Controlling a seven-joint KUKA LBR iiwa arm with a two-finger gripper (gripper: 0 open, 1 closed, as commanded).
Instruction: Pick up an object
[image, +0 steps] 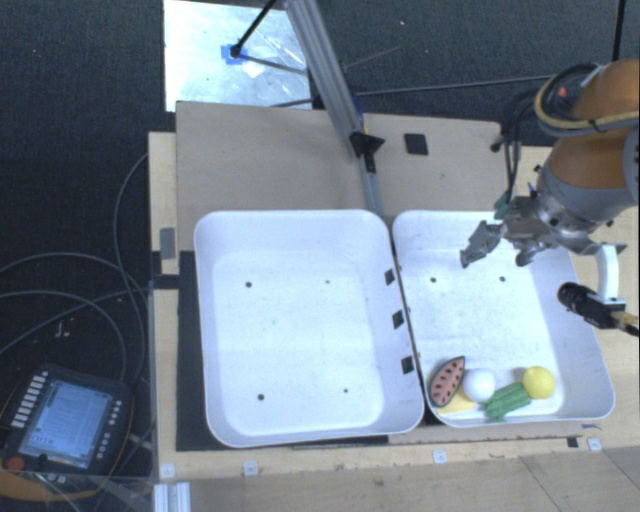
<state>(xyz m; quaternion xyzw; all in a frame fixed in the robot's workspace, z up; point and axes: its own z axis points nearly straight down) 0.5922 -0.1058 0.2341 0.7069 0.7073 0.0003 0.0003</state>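
My gripper (502, 250) hangs over the back part of the right bin (500, 305), its two fingers spread apart with nothing between them. The toys lie far from it, along the bin's front edge: a watermelon slice (447, 379), a white ball (479, 384), a green piece (508, 399), a yellow lemon (538, 381) and a yellow piece (457, 405) partly under the slice and the ball.
The left bin (295, 320) sits beside the right one, with black clips along the shared wall. A slanted metal pole (335, 90) rises behind the bins. A black fitting (590, 303) sticks in at the right bin's right rim.
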